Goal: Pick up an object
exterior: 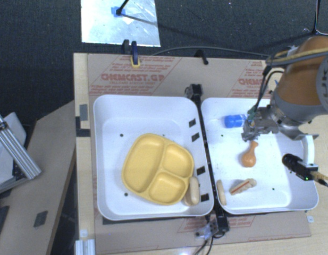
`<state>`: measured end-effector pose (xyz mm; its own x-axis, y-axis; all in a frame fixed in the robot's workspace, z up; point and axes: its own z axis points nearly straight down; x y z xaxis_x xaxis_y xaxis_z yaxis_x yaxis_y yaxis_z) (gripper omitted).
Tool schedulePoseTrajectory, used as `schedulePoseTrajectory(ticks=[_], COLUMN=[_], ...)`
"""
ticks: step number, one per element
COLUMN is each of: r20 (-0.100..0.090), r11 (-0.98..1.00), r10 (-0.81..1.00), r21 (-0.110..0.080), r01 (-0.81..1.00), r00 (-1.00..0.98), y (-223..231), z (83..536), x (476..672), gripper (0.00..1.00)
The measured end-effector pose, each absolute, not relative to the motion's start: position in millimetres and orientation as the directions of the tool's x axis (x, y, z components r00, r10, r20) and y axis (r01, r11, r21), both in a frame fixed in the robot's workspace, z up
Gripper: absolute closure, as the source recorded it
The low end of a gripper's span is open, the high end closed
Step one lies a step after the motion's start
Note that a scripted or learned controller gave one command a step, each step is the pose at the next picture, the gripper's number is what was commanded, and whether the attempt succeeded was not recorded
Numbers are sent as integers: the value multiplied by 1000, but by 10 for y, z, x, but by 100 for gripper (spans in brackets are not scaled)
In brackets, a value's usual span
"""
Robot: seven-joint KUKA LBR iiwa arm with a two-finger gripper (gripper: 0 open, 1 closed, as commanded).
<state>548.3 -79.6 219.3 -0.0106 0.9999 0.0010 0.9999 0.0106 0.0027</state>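
While the claw [253, 134] hovers, the orange drumstick [250, 155] lies just beneath.

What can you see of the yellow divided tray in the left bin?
The yellow three-compartment plastic tray lies flat, open side up, in the left white bin, toward its front right and turned at a slant to the walls. It has rounded corners, a raised rim, one long section and two smaller ones, all looking bare. A small beige rounded object sits against its front right corner. Glossy, no visible damage.
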Motion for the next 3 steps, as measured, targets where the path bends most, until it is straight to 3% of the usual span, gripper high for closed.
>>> schedulePoseTrajectory(ticks=[2, 3], r20=[3, 2], r11=[10, 11], r10=[1000, 1000], r21=[2, 3], r01=[1000, 1000], r00=[-10, -11], y=[190, 782], z=[2236, 2203], x=[5613, 5806], gripper=[100, 100])
